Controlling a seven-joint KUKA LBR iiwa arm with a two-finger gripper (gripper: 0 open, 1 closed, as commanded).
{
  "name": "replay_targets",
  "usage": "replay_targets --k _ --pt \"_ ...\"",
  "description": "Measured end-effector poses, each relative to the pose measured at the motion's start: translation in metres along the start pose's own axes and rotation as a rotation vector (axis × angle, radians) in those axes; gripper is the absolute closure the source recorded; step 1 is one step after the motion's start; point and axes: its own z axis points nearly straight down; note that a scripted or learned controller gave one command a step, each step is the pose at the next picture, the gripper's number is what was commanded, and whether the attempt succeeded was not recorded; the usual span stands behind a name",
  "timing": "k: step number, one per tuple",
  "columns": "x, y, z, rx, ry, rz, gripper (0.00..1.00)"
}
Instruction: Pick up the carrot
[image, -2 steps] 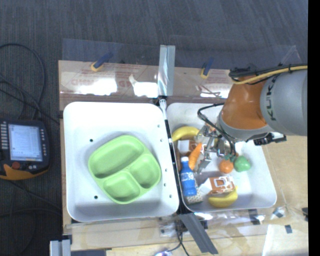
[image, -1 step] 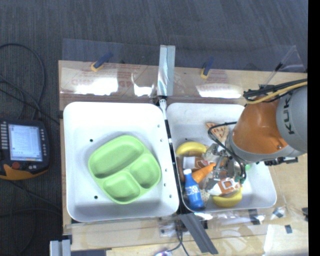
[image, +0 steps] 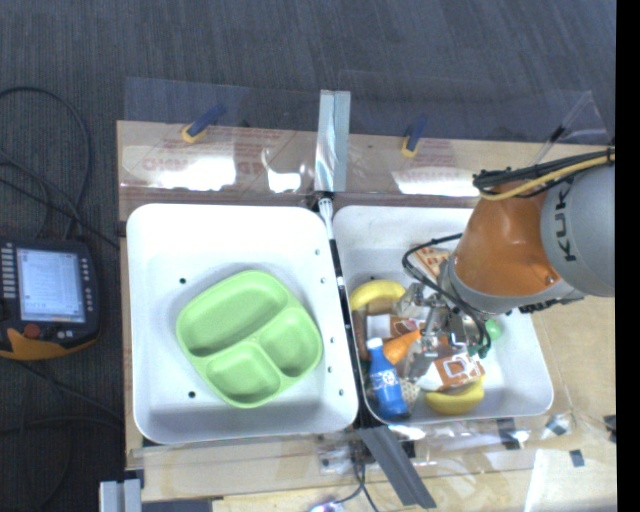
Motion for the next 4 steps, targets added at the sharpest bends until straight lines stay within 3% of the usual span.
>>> replay_targets --k 1,2,3,4 --pt "0.003 0.003 -0.001 0.000 -0.013 -0.065 0.00" --pt "0.007 0.005 -0.001 -0.005 -0.008 -0.036 0.00" --pt "-0.064 -0.038 0.004 -0.009 0.009 0.136 0.00" --pt "-0.005 0.004 0.001 -0.006 0.003 0.589 0.00"
